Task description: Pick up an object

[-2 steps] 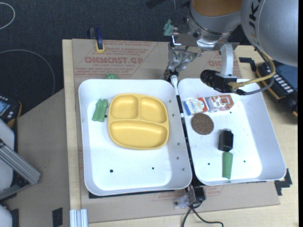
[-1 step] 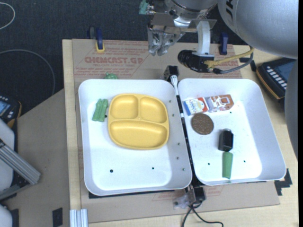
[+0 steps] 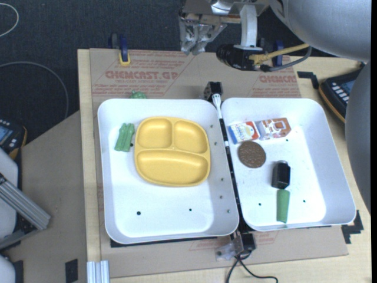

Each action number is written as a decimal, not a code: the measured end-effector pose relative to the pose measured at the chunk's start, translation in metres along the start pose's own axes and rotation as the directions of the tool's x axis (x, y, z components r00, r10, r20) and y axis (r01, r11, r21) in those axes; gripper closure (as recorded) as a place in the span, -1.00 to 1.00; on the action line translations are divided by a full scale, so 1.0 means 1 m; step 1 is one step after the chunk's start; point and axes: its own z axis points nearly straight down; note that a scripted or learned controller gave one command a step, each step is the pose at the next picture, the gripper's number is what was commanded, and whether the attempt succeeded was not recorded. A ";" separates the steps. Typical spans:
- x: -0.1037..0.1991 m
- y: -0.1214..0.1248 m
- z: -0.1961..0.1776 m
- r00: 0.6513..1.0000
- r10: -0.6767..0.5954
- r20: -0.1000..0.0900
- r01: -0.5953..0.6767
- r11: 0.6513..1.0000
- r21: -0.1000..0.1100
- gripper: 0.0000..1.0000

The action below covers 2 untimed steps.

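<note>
The grey KUKA arm [image 3: 330,13] enters from the upper right of the camera view, its broad rounded link filling that corner and running down the right edge. Its metal wrist section sits at the top centre, raised over the far edge of the bench. Below the wrist hangs the two-finger metal gripper [image 3: 193,40], pointing downward, with nothing visible between its fingers
</note>
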 end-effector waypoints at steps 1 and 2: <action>0.008 0.012 0.004 1.000 0.000 0.001 0.000 1.000 0.003 1.00; 0.040 0.007 0.020 1.000 -0.002 0.001 0.002 1.000 0.009 1.00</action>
